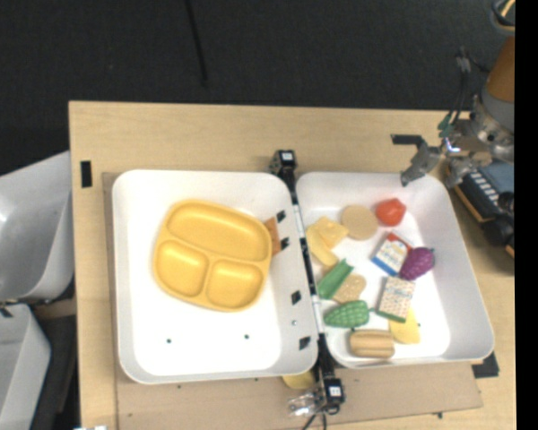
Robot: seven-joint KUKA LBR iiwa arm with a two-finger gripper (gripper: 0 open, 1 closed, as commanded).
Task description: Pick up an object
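The desk (206, 133) looks like pale wood, smooth and matt. The two white bins (143, 330) look like smooth plastic with a soft shine. The yellow tray (211, 253) is shiny plastic. The red tomato (391, 210) and the other toy foods look like plastic too.

The gripper (411, 157) hangs open over the right bin's (462, 240) far corner (holding nothing), near a red tomato (391, 210); the left bin (134, 330) bears a yellow tray (212, 254).
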